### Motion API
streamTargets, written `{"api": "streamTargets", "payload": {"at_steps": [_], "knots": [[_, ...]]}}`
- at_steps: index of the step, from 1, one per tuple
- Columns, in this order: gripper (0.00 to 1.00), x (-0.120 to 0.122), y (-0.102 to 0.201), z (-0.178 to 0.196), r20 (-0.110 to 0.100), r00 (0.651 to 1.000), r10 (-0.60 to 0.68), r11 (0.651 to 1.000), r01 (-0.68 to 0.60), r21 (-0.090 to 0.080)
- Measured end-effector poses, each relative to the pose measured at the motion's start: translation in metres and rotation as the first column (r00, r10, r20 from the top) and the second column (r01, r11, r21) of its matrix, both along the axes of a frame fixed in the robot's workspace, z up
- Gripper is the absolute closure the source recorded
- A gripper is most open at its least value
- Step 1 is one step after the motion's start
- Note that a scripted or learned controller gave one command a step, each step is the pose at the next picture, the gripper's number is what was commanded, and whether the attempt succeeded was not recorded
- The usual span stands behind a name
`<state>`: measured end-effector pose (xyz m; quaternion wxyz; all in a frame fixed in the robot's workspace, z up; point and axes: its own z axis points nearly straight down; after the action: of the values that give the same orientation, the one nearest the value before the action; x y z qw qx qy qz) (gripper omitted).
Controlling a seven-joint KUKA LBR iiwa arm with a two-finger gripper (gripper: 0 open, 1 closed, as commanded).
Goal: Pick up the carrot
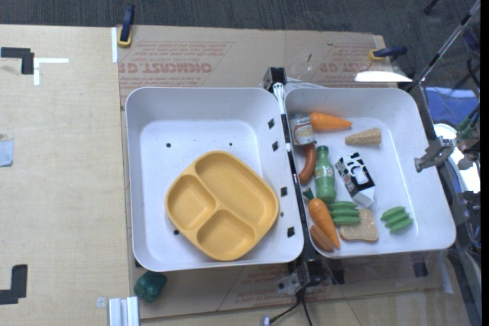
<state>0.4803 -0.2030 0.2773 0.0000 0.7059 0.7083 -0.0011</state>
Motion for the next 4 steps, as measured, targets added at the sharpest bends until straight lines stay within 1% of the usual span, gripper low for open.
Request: {"api": "streamTargets", "payload": {"at_steps": [1, 2, 3, 4], "knots": [[0.00, 0.040, 0.074, -0.084, -0.001, 1.000, 0.005, 1.000, -0.005, 0.001], [0.00, 0.136, 0.094, -0.053, 0.002, 0.994, 0.110, 0.994, -0.110, -0.001], [0.00, 0.179, 0.081, -0.146, 0.000, 1.000, -0.022, 1.000, 0.022, -0.001], [0.00, 0.184, 0.089, -0.173, 0.010, 0.992, -0.126, 0.992, 0.126, 0.004]]}}
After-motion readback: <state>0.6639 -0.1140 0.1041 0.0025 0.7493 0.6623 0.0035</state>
